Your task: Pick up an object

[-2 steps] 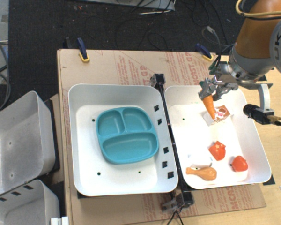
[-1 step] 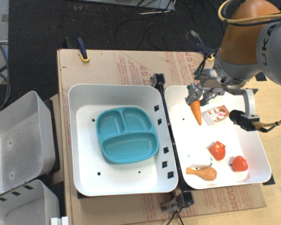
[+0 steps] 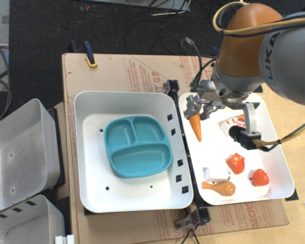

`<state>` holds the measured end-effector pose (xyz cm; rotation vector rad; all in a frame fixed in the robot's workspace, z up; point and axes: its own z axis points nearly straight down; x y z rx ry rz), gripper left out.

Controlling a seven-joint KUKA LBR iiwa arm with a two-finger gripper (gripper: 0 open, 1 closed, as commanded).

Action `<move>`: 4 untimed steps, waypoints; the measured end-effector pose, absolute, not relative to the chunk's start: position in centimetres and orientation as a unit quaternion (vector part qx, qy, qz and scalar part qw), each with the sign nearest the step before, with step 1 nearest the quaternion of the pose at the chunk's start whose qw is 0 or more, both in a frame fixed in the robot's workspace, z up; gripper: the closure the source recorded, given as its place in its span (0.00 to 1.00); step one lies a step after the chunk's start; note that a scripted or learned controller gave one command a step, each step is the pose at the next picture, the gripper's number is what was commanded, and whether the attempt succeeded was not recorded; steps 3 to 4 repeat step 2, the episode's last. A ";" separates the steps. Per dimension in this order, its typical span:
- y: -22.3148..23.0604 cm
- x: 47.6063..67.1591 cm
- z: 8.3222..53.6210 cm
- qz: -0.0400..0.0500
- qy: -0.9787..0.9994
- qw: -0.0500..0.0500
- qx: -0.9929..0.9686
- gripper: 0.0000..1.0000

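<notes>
My gripper hangs over the upper left part of the right bin, under the arm's orange band. An orange carrot points tip-down from between its fingers, its wide end clamped at the fingertips. Lower in the same bin lie a red strawberry-like piece, a red round fruit, a tan drumstick and a small white item. A white and red packet lies partly under the arm.
A teal divided plate lies in the middle of the left bin. A black part with a cable hangs off the arm over the right bin. Grey tubs stand to the left of the bench.
</notes>
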<state>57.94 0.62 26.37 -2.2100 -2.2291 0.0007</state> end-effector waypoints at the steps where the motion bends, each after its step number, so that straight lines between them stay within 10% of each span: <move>1: 5.5 56.0 24.4 0.001 -0.710 0.002 -0.704 1.00; 4: 9.7 55.7 22.9 0.001 -0.710 0.002 -0.704 1.00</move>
